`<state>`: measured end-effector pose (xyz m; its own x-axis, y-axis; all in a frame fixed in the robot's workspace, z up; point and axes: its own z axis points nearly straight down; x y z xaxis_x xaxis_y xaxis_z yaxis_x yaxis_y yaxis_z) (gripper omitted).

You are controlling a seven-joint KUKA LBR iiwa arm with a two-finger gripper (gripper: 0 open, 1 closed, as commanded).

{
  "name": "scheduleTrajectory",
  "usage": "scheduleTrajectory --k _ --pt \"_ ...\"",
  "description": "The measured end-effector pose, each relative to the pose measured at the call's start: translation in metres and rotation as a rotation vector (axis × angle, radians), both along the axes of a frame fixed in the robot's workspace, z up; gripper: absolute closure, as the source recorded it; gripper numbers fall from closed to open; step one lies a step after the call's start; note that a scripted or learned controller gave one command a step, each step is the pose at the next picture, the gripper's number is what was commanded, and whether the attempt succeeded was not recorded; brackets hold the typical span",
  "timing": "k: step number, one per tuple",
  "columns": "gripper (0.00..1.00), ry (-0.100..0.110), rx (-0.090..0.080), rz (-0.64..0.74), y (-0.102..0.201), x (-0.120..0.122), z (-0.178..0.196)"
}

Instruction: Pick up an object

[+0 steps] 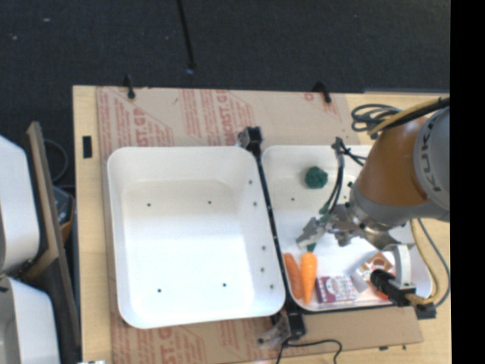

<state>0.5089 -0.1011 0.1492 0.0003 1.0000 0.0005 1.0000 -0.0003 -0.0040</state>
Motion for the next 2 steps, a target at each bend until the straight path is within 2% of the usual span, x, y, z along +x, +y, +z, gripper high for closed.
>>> scheduleTrajectory --k 1,2 --pt "0.0 0.0 0.0 -0.001 0.0 -0.001 -0.051" --pt "1.0 -0.006 0.0 -0.002 -0.001 0.0 -0.038"
